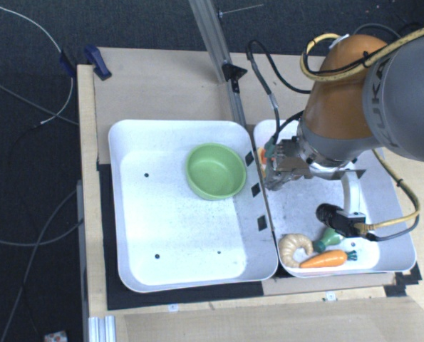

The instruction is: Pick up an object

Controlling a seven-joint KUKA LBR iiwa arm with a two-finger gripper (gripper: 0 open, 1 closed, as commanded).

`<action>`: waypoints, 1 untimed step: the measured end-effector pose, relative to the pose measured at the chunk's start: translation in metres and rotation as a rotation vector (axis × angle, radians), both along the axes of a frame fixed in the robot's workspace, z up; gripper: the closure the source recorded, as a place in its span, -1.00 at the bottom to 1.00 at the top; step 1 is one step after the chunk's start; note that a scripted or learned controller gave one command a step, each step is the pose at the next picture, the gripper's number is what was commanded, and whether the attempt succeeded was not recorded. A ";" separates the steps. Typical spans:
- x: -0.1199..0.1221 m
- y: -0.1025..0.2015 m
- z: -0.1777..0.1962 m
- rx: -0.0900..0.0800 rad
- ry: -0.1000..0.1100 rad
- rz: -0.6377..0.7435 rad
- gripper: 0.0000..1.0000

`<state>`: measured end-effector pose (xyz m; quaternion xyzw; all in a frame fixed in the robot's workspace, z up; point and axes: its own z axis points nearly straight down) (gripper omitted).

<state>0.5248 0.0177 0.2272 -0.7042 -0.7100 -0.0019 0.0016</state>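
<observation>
Pincer (278, 171) low over right bin (393, 191); its opening cannot be told.

Grey arm (404, 98) reaching in from right, orange band, gripper (281, 171) pointing down

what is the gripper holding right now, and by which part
It cannot be told. The gripper sits low at the left edge of the right bin, its fingertips hidden, and no object is clearly seen between them.
</observation>
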 end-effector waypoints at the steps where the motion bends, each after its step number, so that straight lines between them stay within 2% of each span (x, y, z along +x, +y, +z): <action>1: -0.007 0.055 0.015 0.000 -0.001 -0.001 1.00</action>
